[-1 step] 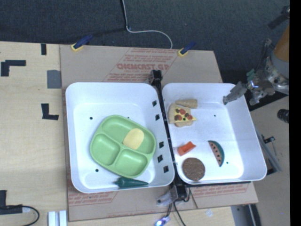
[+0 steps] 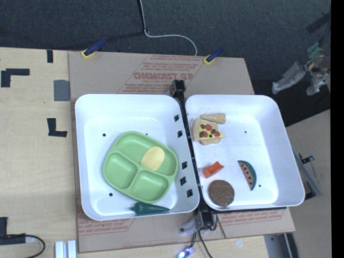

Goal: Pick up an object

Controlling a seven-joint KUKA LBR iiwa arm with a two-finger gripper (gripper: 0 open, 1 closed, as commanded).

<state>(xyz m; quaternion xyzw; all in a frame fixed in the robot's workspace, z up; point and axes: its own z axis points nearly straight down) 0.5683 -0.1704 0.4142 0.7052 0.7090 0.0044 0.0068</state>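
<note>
Lying across the wooden tabletop [image 2: 32, 160] is a brown cardboard sheet [image 2: 156, 77] that carries two shallow white bins side by side. At the far left, black tape marks sit on the bare wood. The left bin [image 2: 88, 112] holds a green divided plate [image 2: 123, 171] with a yellow, egg-like piece [image 2: 152, 158] resting in its upper right compartment; a dark teal cone-shaped piece [image 2: 150, 208] lies just below the plate, near the bin's front wall. Black clips run down the seam where the two bins meet. The right bin [image 2: 269, 117] holds five toy foods, none touching: a pale croissant-like piece [image 2: 213, 118] at the top, a pizza slice [image 2: 208, 131] just beneath it, a small orange-red piece [image 2: 213, 169] lower down, a brown round cookie [image 2: 221, 192] near the front wall, and a watermelon slice [image 2: 247, 174] to its right. Nothing lies over any of them. A white cable [image 2: 161, 35] loops over the dark floor behind the cardboard. At the upper right, well apart from both bins, the pincer [image 2: 309, 71] hangs over the dark floor, partly cut off by the frame edge and blurred; its fingers appear spread with nothing between them.
</note>
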